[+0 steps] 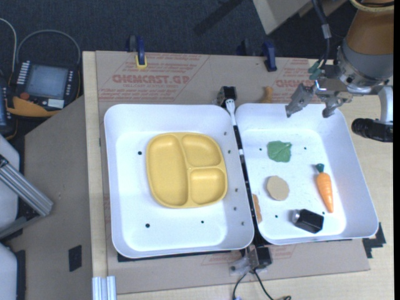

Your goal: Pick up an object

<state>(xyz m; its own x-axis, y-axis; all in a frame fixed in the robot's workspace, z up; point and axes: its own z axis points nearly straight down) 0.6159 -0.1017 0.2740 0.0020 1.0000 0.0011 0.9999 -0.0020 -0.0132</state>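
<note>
My gripper hangs above the far edge of the right bin, its two fingers spread apart with nothing between them. Below it in that bin lie a green leaf-shaped piece, a round tan cookie, an orange carrot and a small black block. The green piece is the nearest of these to the gripper, a little toward the near-left of it.
The left bin holds a yellow divided plate. A thin orange-brown stick lies along the seam between the bins. Clamps grip the cardboard at the back edge. A handheld pendant rests off the bench at far left.
</note>
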